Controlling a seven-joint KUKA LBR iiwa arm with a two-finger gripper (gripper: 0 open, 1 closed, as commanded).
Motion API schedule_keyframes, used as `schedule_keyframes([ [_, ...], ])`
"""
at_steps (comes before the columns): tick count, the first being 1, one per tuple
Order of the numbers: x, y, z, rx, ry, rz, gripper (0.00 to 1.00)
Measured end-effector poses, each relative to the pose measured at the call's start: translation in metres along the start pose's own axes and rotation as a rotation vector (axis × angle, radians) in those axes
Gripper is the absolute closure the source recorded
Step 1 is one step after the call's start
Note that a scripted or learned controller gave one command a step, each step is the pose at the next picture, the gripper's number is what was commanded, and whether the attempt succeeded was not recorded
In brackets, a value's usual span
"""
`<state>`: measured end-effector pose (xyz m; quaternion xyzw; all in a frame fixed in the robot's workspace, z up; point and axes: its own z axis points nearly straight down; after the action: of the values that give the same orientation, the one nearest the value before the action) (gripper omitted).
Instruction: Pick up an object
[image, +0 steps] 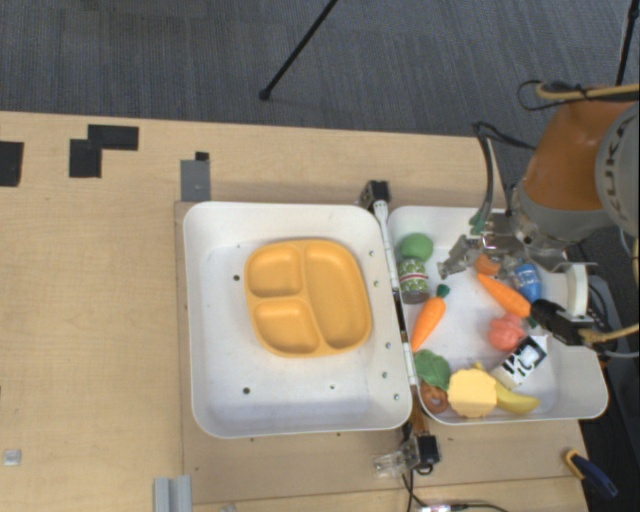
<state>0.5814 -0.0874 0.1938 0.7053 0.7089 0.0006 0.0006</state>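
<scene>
Arm (575, 150) reached in from the right, orange band visible above the wrist, tool (470, 255) down over the upper part of the right bin (590, 395). Couldn't tell how far the tool was open or whether it had hold of anything, wrist hardware and cabling blocked that.

Right bin contents: green-capped bottle (413, 265) upright near the left wall, small carrot (428, 320) just right of it and tilted, bigger carrot (503, 293) lying diagonally just below the tool, blue item (528, 280) touching that carrot's upper side. Lower down: pink-red lump (506, 331), black-and-white block (521, 361) beside it, yellow chunk (472, 392) with a banana (517, 402) at its right, dark green leafy piece (433, 367) and a reddish-brown bit (433, 397) at the lower left corner. All pickable stuff sat in this bin, nothing visibly lifted.

Left bin (215, 400) held a yellow divided plate (305, 297), three compartments, lying flat near the middle.

Both bins sat touching side by side on the wooden worktop (90, 330). Black tape marks (100, 148) on the worktop at the upper left, well apart from the bins
</scene>
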Motion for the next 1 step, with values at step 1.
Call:
schedule_keyframes([
  [1, -0.001, -0.0283, 0.1068, -0.006, -0.001, -0.014, 0.0],
])
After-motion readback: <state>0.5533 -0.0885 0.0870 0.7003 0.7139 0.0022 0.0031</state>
